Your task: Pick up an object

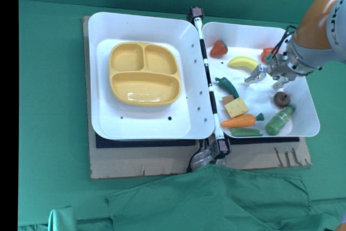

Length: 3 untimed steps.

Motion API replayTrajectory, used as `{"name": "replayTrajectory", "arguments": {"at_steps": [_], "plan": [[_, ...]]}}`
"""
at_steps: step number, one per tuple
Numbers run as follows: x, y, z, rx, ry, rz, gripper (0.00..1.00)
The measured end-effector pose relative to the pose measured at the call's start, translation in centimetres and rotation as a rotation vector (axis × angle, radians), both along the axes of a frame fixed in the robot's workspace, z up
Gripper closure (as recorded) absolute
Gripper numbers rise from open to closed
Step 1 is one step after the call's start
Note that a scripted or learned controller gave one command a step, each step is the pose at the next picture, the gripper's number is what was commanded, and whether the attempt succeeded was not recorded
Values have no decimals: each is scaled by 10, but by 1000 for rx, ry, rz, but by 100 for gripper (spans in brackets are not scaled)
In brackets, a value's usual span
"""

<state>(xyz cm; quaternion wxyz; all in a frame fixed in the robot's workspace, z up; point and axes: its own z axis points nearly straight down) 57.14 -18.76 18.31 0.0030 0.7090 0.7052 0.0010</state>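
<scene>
Arm [319,24] in from right, over right bin [305,96]. Gripper [266,74] hangs above bin's middle-right, just right of banana [243,62]; fingers apart, nothing between them.

Right bin contents: strawberry [218,48] near far-left corner; banana toward far middle; a red item [267,54] by far edge, partly hidden behind gripper, can't tell what. Dark green pepper [226,85] near left wall. Cheese wedge [235,106] just below it, touching a small brown block [227,99]. Carrot [241,120] along near edge, green pod [246,131] right beneath it at the near rim. Green bottle [279,120] in near-right corner, tilted. Brown round piece [280,98] near right wall, just above bottle.

Left bin [102,35]: yellow divided plate [144,73], three compartments, sits centre-far.

Bins on cardboard [135,162], green cloth [216,197] in front.
</scene>
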Motion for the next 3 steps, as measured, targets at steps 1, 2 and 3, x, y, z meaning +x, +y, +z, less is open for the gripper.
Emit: {"name": "replayTrajectory", "arguments": {"at_steps": [1, 2, 3], "plan": [[3, -1, 2, -1, -5, 3, 0], [6, -4, 17, -7, -19, -1, 100], [5, 4, 75, -2, -6, 4, 100]]}}
